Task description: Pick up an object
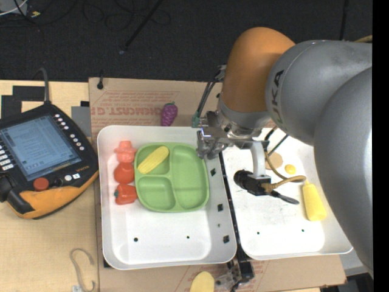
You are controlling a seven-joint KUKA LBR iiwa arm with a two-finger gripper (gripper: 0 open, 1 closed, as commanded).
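Bench [48, 242] front: a yellow block [314, 201] lies in the right bin [292, 239], four o'clock from the gripper [206, 143]. Farther back, that gripper, grip unreadable, hangs beside the green plate's [176, 193] rim; descending, it may snag it.

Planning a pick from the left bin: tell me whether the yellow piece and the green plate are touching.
Touching. The camera view shows the yellow piece lying in the upper-left compartment of the green plate.
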